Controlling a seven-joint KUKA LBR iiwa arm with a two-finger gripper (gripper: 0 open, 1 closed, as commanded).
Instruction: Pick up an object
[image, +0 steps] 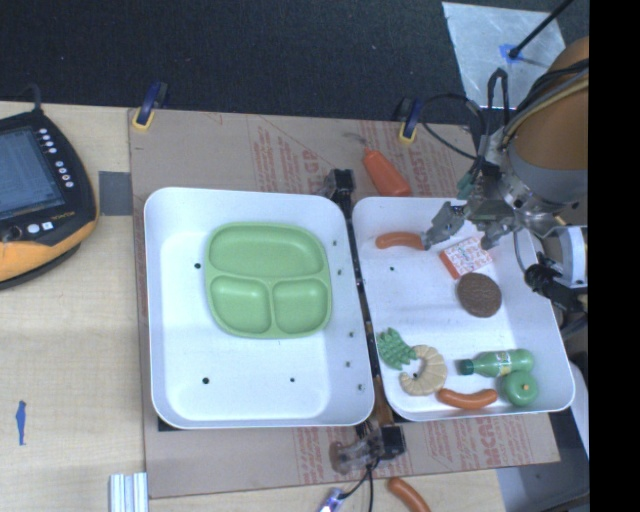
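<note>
My gripper (466, 233) hangs over the upper part of the right bin (400, 212), fingers spread open with nothing between them. Between and just below my fingertips lies a red-and-white packet (466, 258). Left of my left fingertip sits an orange sausage (399, 240); below the packet, a brown round cookie (480, 295). At the bin's lower end lie a green leafy piece (393, 347), a ring-shaped pastry (424, 369), a green bottle (497, 363), a green apple (520, 388) and another sausage (466, 398). The left bin (170, 300) holds a green divided plate (268, 279).
</note>
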